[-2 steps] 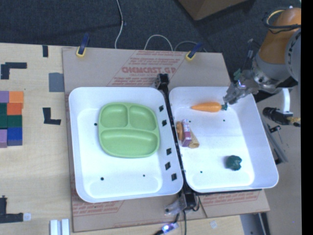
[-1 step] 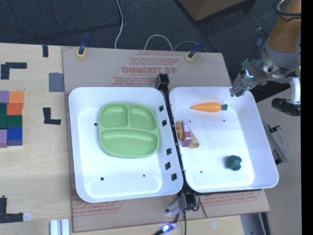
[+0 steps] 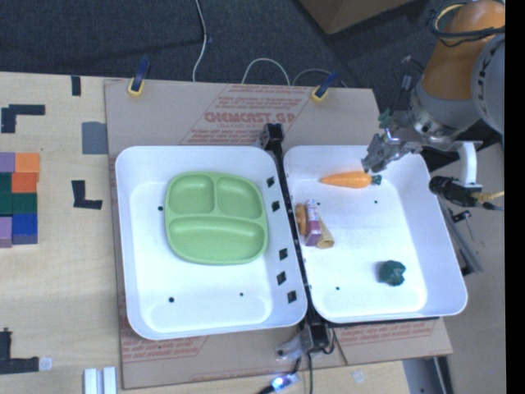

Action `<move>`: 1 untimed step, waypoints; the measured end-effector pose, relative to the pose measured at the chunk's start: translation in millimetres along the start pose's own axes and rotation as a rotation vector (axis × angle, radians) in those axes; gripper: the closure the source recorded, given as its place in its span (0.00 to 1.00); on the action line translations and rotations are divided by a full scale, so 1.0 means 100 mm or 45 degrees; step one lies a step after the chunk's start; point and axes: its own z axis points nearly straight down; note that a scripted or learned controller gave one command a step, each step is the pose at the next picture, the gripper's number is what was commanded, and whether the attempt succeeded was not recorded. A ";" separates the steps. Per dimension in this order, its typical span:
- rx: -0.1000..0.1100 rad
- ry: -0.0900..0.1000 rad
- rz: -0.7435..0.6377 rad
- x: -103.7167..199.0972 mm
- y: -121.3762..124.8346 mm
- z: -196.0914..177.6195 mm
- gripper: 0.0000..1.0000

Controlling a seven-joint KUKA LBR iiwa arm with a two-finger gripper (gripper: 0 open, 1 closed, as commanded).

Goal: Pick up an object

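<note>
One carrot [image 3: 346, 180] lies crosswise in the right bin [image 3: 439, 257], stem end just below-left of the jaws [image 3: 377, 161]; jaw state unreadable

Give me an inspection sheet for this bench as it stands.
Surface: cardboard sheet bearing left bin and right bin, side by side.
Job's things: carrot, snack pack, green lump, all in right bin.
Clutter: green tray in left bin; coloured blocks at far left.
Grippers: gripper hangs by the carrot's right end.
Cables: white cable looping behind the bins.
Surroundings: clamps on the cardboard's back edge.
</note>
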 end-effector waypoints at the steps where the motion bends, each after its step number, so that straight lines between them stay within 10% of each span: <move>1: 0.001 0.001 -0.001 0.49 -0.14 0.10 1.00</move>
